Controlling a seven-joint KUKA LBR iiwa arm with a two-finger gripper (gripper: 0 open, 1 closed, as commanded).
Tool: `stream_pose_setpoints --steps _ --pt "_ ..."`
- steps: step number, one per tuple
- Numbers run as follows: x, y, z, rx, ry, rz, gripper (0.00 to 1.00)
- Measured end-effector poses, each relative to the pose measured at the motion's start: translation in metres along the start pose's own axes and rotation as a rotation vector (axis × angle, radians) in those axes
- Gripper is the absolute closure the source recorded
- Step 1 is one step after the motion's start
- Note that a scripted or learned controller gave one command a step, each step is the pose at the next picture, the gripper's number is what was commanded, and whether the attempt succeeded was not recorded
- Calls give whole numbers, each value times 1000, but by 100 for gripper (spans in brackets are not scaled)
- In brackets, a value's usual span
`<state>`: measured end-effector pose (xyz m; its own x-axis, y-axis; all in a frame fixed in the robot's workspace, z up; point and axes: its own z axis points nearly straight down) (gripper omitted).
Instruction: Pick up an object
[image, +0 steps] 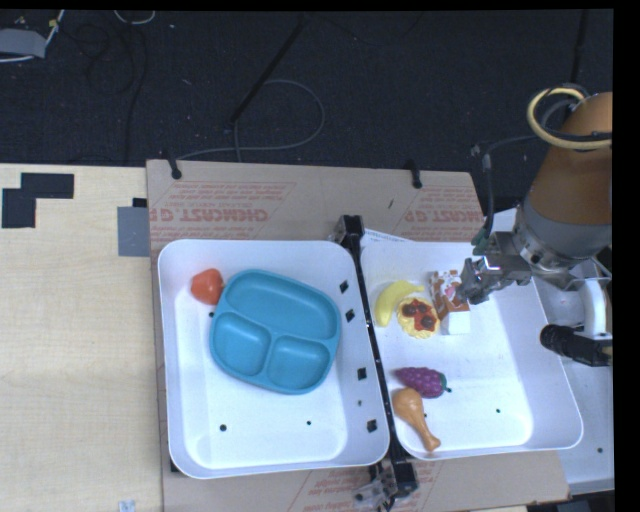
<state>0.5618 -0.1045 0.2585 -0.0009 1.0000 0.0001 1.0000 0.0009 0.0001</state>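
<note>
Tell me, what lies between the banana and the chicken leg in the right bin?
In the camera view, the purple grapes lie between the banana and the chicken leg, on the right bin floor.

Two white bins sit side by side: the left bin (190, 420) carries a sky-blue divided tray (274, 331) and an orange-red tomato (207, 286), while the right bin (520, 400) shows a yellow banana (392, 297), a yellow disc with red topping (419, 317), a dark purple grape bunch (422, 380) and a tan chicken drumstick (414, 417). The cardboard sheet (300, 205) under the bins is brown with reddish printed lettering. The counter (70, 360) is pale wood, marked with black and grey squares. The arm (575, 190) is grey with an orange band, and the end effector (470, 285) is dark metallic grey.
</note>
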Motion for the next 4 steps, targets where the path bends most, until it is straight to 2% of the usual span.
stream_pose_setpoints --steps 1,4 --pt "-1 0 -36 0 0 0 100" --pt "139 -57 -6 6 1 -3 100"
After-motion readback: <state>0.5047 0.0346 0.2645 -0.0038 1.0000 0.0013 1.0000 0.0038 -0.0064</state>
